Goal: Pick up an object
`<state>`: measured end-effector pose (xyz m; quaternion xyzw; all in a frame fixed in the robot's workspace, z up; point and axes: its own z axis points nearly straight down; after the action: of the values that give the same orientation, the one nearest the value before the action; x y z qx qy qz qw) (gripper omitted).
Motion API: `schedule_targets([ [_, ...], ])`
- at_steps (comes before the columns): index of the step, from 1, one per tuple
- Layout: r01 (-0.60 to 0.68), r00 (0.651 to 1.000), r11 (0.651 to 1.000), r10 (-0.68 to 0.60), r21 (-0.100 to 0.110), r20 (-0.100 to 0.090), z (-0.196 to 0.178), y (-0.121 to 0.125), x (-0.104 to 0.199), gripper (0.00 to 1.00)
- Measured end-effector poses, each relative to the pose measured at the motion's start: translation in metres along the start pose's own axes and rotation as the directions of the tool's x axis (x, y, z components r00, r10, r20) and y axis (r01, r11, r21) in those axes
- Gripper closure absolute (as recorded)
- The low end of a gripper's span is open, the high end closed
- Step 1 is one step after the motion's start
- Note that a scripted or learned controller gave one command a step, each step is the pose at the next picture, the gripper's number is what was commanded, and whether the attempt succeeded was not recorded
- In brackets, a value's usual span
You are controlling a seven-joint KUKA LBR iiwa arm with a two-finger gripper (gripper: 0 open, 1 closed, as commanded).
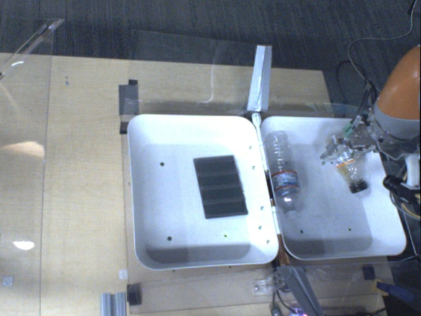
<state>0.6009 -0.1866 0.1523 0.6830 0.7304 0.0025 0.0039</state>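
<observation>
Right of the water bottle (283, 172), the gripper (348, 153) hangs low — finger spacing, I cannot tell. Bottle lies against its bin's left wall (264, 176); round plastic may roll from a pinch.

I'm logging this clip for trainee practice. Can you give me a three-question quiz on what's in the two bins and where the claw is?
1. True or false: the clear plastic bottle lies in the left bin.
2. Which thing lies near the middle of the left bin? A) dark ridged block B) plastic bottle C) small dark piece
3. Fill in: the claw hangs over the ____ bin.

Key
1. False: it lies in the right bin, along its left wall.
2. A
3. right
</observation>
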Motion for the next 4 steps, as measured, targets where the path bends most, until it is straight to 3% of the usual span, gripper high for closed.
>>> schedule_targets([
  [1, -0.150, 0.989, 0.989, 0.150, 0.003, 0.000, -0.041, 0.015, 0.013, 0.00],
  [2, -0.046, 0.999, 0.999, 0.046, 0.001, 0.000, 0.043, 0.037, -0.006, 0.00],
  [3, 0.003, 1.000, 1.000, -0.003, -0.002, 0.001, 0.064, 0.053, -0.005, 0.00],
  [4, 0.009, 1.000, 1.000, -0.009, -0.011, 0.004, 0.050, 0.056, -0.003, 1.00],
])
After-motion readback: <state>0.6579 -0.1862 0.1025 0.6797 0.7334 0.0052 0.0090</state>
